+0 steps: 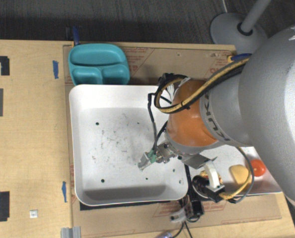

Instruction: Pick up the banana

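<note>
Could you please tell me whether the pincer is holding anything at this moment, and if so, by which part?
It cannot be told. The pincer hangs over the left bin, its tips too small to read. A yellow item lies apart, in the right bin.

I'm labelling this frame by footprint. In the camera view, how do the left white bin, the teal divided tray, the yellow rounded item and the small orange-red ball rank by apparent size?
1. Left white bin.
2. Teal divided tray.
3. Yellow rounded item, partly hidden by the arm.
4. Small orange-red ball, partly hidden too, so the last two are uncertain.
</note>
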